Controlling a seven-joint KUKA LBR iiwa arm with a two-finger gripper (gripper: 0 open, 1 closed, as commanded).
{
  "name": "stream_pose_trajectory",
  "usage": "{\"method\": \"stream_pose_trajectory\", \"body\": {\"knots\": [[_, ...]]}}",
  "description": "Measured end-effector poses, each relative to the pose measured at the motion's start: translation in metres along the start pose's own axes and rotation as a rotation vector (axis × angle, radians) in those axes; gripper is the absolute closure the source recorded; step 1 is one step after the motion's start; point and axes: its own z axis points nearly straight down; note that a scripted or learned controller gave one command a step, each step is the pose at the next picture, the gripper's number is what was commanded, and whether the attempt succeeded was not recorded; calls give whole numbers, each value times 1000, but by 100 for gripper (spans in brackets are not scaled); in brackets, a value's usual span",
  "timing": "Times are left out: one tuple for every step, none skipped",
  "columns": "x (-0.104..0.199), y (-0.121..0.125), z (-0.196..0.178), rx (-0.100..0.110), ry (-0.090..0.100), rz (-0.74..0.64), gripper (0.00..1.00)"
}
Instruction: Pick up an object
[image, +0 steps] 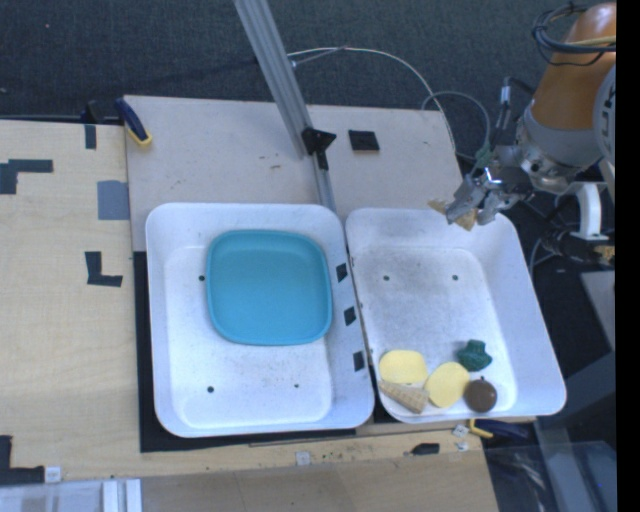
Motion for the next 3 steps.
{"method": "stream_pose_trajectory", "body": {"knots": [[52, -15, -6, -1, 1, -1, 100], [102, -33, -11, 0, 1, -1, 100], [154, -54, -13, 0, 1, -1, 100]]}}
